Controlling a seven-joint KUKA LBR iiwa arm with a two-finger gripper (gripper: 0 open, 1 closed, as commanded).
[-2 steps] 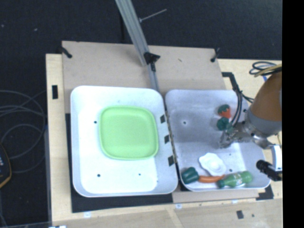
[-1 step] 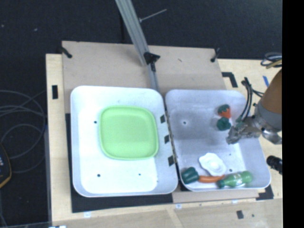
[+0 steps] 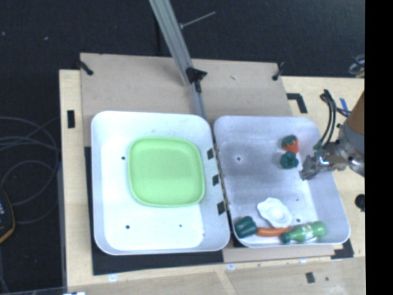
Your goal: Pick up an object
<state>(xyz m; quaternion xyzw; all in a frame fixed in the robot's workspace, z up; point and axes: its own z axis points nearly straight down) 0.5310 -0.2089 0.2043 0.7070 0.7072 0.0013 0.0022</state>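
Observation:
The right bin (image 3: 245, 146) holds several small objects. An orange-and-green piece (image 3: 290, 143) and a dark green round piece (image 3: 288, 160) lie near its right side. A white fried-egg toy (image 3: 274, 212), a dark green block (image 3: 245, 227), an orange carrot (image 3: 270, 231) and a green bottle (image 3: 304, 232) lie along its front edge. My gripper (image 3: 310, 166) hangs at the bin's right wall, just right of the dark green round piece, with nothing visibly between its fingers.
The left bin (image 3: 110, 226) holds a light green square plate (image 3: 166, 171). A grey metal pole (image 3: 175, 35) slants up from between the bins at the back. Black cables (image 3: 331, 112) run along the arm at the right.

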